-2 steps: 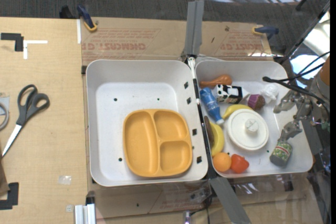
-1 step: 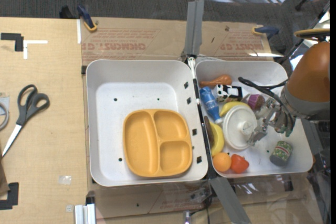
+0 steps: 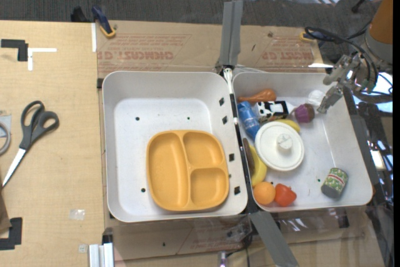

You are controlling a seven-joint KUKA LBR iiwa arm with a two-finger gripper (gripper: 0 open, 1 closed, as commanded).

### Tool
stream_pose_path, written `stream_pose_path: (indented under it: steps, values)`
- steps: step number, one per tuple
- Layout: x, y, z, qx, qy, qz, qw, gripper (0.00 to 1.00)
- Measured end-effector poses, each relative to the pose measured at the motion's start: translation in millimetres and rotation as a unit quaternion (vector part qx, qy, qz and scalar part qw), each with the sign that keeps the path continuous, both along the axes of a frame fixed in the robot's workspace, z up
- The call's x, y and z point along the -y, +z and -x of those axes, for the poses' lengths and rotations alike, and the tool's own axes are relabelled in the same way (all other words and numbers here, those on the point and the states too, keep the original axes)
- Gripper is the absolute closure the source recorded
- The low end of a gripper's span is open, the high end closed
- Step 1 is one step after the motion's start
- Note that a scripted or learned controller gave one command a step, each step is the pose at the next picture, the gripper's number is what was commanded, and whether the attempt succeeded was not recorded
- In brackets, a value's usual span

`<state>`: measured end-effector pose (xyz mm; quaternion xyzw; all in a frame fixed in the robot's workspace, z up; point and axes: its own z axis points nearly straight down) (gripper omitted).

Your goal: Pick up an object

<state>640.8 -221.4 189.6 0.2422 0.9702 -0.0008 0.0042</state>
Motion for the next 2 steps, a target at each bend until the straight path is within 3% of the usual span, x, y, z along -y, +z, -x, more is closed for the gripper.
stream_pose_path:
  steps: [1, 2]
  values:
    - [-51, -49, -2, -0.002, -0.013, -0.0008, 0.9999, 0.00]
    - [-43, -92, -8, 0.002, -0.101, -0.0007, 0.9949, 0.00]
